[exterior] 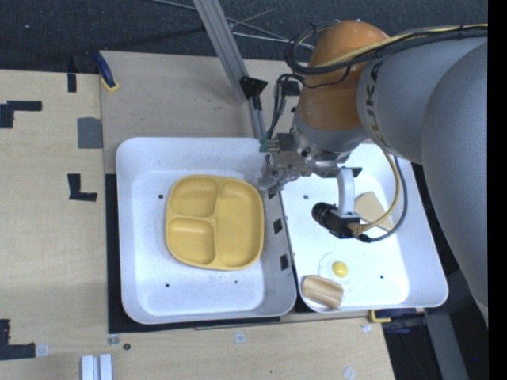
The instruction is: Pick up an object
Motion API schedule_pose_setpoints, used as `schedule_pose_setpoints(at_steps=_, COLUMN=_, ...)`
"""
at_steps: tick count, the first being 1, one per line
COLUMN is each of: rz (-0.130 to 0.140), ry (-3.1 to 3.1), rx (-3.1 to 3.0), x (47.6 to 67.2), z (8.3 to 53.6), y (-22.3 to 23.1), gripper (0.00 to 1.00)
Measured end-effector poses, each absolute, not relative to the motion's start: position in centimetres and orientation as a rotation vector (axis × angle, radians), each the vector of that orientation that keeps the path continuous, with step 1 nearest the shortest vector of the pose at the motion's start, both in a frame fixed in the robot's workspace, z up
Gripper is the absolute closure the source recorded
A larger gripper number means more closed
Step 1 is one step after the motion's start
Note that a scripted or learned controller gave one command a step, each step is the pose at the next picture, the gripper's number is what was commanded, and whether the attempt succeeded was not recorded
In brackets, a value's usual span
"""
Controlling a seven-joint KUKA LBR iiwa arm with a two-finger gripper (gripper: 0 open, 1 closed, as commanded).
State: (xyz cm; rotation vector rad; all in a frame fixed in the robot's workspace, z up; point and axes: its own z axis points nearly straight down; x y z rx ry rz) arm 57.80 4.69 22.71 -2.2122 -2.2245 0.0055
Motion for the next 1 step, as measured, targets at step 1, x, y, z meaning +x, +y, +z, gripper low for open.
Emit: schedule_pose_setpoints(at_steps=1, rz=0.002, ry=-2.227, rx=-2.211, x=55.69, z=23.5, y=9.81, gripper=1.0)
